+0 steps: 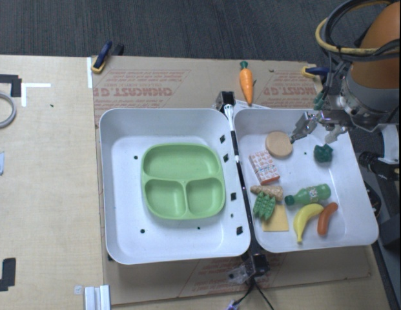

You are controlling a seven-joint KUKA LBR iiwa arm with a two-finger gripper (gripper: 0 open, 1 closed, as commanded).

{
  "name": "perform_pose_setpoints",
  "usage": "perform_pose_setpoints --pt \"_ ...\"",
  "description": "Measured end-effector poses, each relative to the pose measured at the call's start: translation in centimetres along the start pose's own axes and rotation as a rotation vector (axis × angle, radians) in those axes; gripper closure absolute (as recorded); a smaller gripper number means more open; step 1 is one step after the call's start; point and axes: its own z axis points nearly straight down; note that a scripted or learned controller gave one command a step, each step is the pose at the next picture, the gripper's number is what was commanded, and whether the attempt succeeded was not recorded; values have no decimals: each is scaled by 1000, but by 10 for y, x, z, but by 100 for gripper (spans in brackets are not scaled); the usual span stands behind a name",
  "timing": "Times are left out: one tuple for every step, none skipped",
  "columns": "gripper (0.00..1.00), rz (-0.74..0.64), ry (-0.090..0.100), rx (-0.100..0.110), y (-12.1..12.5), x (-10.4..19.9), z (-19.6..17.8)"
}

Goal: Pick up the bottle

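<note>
A: Entry, fixed overhead view. Where is the target?

B: The small green plastic bottle (pixel 308 194) lies on its side in the right-hand shallow white bin (pixel 355 237), toward 5 o'clock of the bin's middle. Its dark cap points to 9 o'clock, its body to 3 o'clock.

A: Neighbours?

B: Crowded. The yellow toy banana (pixel 305 218) lies just beside it at 6 o'clock, and the orange-red toy sausage (pixel 325 217) is near it at 5 o'clock. At 9 o'clock sit a green knobbly toy (pixel 264 205) and a flat yellow cheese-like wedge (pixel 276 220). Lying flat, the bottle offers its narrow width across the body, so I judge a grasp across that axis most sensible.

A: Gripper?

B: The two-finger gripper (pixel 319 128) hangs over the bin's 12 o'clock part, between the tan round disc (pixel 279 144) at its 8 o'clock and a small dark green lump (pixel 323 153) at its 6 o'clock. The fingers stand apart with nothing between them, so wide and unloaded.

A: So well apart from the bottle?

B: Yes; the bottle is at about 6 o'clock from it. Judgement: approach not made, task at its beginning.

A: Other bin?

B: The left white bin (pixel 116 192) holds a pale green three-compartment tray (pixel 184 181). A toy carrot (pixel 246 81) lies outside on the cardboard at 12 o'clock.

A: Risk?

B: Fingers nudging the banana while closing.
</note>
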Motion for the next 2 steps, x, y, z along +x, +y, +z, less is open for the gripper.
perform_pose_setpoints --pt "100 0 -1 0 0 0 -9" --pt "100 -71 0 0 -81 -75 -1"
